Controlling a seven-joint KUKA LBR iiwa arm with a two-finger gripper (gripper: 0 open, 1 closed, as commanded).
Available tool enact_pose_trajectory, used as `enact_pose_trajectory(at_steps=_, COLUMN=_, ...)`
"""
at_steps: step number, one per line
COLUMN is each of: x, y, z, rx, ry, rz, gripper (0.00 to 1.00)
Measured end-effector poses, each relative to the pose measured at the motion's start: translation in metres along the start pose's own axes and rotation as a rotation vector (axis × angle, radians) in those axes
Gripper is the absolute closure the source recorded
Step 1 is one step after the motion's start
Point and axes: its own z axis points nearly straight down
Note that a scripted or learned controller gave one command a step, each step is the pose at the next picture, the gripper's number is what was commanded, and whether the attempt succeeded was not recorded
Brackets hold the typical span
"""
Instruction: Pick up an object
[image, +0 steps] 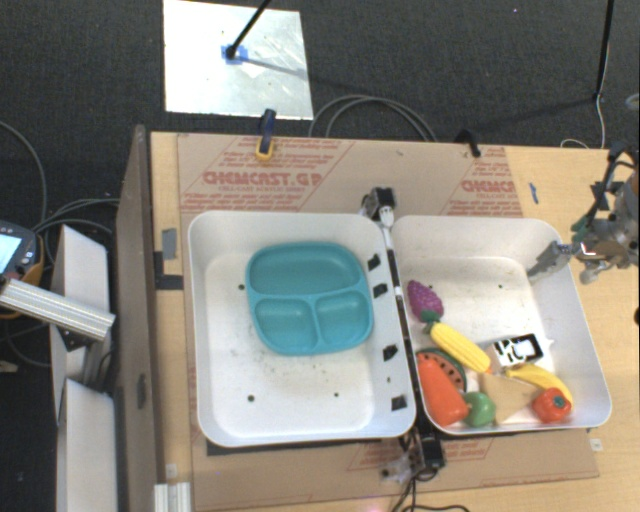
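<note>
Camera view is showing 2 white bins side by side on the bench. Left bin (215, 300) is holding a teal divided plate (308, 298), lying flat, nothing on it. Right bin (480, 250) is carrying the toy food, all crowding its near half: purple grapes (425, 297) by the divider, yellow corn (460, 346) lying slantwise just below, a watermelon slice (440, 385) touching a small green piece (480, 408), a black-and-white tag (518, 350), a banana (540, 377) and a red tomato (552, 404) in the near right corner. Gripper (600, 245) is sitting at the far right rim of the right bin, well apart from the pile; cannot tell its opening, too small and cluttered there, and nothing is visibly in it.

Risks, judging from this: items are packing tight, so a descent onto the corn or melon is likely nudging neighbours or catching 2 at once. Rounded pieces like the tomato are prone to squirting out. Anything near the wall is risking a rim strike.
</note>
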Motion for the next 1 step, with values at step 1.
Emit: enact_pose_trajectory(at_steps=1, x=0.0585, y=0.0019, z=0.0972, rx=0.008, ry=0.005, rz=-0.006, gripper=0.00)
